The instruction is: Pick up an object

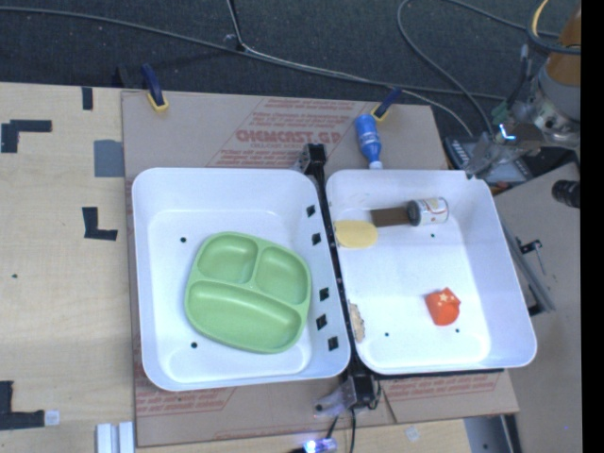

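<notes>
A green divided plate [249,293] is lying flat in the left bin [151,253], filling much of its floor, with its three compartments facing up. Just right of the plate, the black divider clips [326,253] are running down the seam where the two bins are meeting. Beyond that seam, in the right bin [505,281], a pale yellow round piece [356,234] is sitting close to the seam, and a dark cylinder with a white label end [409,214] is lying on its side just right of it, near the far wall. An orange-red object [443,307] is resting further right of the plate and nearer the front wall, apart from the others. Far right of the plate, outside the right bin's far corner, the gripper [491,154] is hanging off the grey arm; I cannot tell how its grip is set.
</notes>
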